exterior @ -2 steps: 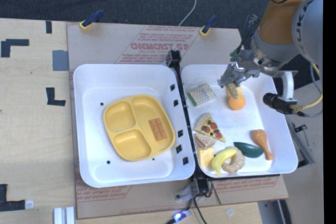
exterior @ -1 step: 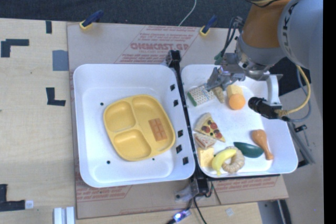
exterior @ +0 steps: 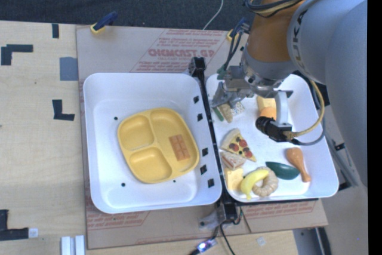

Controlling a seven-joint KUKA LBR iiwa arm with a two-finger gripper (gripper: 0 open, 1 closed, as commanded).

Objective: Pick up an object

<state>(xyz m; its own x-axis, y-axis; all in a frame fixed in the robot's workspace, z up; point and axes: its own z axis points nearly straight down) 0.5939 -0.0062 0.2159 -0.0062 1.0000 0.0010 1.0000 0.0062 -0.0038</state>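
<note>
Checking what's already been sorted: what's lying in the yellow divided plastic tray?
The yellow divided plastic tray in the left white bin holds one small brown waffle-like rectangle in its right compartment. Nothing covers the tray.

The grey arm [exterior: 340, 39] runs off the frame at 3 o'clock and covers the right bin's [exterior: 325, 191] far corner at 1 o'clock. The gripper [exterior: 230, 98] hides part of a small item beneath it. The yellow block [exterior: 267, 107] is half covered by the wrist.
</note>
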